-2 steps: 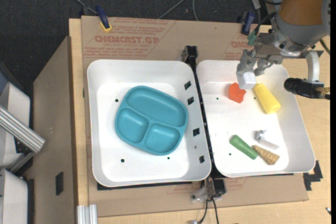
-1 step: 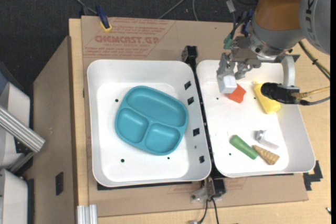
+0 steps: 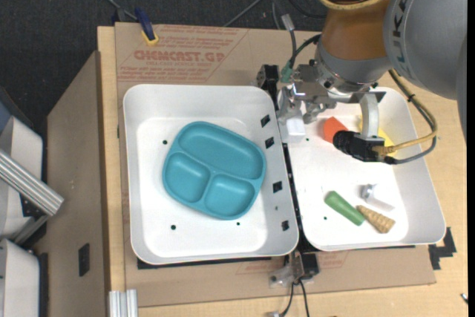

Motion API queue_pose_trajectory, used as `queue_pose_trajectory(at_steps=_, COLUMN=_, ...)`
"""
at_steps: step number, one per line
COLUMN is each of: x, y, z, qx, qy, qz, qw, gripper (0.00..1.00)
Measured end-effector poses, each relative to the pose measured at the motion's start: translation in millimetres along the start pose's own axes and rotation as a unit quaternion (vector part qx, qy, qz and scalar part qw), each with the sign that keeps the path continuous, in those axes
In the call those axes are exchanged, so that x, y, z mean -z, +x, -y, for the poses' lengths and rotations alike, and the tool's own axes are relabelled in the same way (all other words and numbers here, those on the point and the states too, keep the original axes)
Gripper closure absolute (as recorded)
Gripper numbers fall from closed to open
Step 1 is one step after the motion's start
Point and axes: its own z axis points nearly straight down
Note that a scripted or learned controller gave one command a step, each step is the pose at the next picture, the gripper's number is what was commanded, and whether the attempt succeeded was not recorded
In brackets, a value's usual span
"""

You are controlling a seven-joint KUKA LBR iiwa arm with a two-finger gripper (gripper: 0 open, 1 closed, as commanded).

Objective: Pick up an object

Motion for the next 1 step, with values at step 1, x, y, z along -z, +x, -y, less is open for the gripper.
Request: queue_pose_trajectory(at_steps=1, x=-18.4, y=53.6, z=14.5, qx=0.0, qy=0.0, qz=0.0, qw=1.0, gripper=1.0)
